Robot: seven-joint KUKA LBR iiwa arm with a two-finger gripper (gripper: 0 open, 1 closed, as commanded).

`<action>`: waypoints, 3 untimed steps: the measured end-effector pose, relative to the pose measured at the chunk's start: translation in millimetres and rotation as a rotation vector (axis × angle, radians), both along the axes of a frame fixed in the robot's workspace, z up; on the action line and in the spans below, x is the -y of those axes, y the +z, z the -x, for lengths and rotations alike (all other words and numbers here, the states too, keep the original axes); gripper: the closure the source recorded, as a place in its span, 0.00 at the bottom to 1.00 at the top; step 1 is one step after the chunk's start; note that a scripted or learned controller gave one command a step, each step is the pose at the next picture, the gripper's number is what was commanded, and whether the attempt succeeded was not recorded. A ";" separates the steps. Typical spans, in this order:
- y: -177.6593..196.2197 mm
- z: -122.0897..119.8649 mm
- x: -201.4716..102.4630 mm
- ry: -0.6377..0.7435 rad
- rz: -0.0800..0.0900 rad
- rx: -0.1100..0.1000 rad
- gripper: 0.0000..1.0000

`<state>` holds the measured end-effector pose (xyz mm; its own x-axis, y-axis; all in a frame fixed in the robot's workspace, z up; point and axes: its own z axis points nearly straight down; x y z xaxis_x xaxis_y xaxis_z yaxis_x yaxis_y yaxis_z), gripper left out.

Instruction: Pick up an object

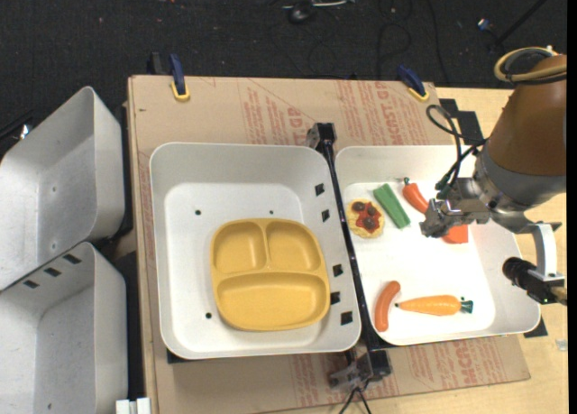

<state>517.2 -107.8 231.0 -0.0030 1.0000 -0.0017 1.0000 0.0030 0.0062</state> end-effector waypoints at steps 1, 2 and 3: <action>62.4 -4.9 -3.0 0.001 0.000 0.000 1.00; 48.2 -6.1 -45.4 0.004 -0.002 -0.007 1.00; 46.4 -8.5 -93.4 0.004 -0.003 -0.007 1.00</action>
